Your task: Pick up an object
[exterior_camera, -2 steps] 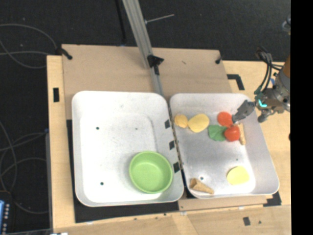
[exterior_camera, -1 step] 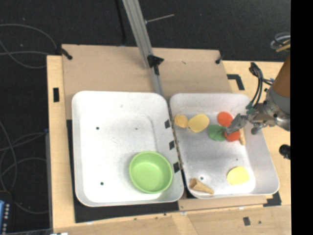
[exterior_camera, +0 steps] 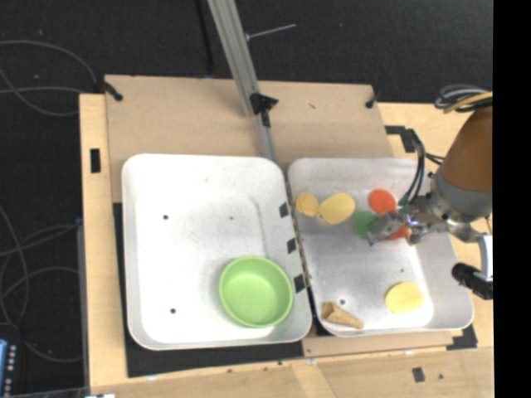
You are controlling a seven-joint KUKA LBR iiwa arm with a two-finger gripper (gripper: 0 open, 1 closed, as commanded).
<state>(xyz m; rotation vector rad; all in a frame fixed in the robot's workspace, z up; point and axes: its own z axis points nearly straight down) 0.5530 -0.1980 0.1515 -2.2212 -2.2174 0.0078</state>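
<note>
A green object (exterior_camera: 365, 220) lies near the middle of the right bin (exterior_camera: 431, 315), partly hidden under the gripper (exterior_camera: 390, 230). Left to right: a green bowl (exterior_camera: 255, 291) sits by the left bin's (exterior_camera: 166, 189) front edge; the right bin holds yellow pieces (exterior_camera: 336, 208), a cone (exterior_camera: 341, 314), a red ball (exterior_camera: 382, 200). How wide the claw stands cannot be told.

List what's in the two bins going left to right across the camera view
green bowl → small orange-yellow piece → yellow piece → tan wedge → dark green piece → red-orange piece → yellow round piece. The gripper sits by the green and red pieces.
</note>
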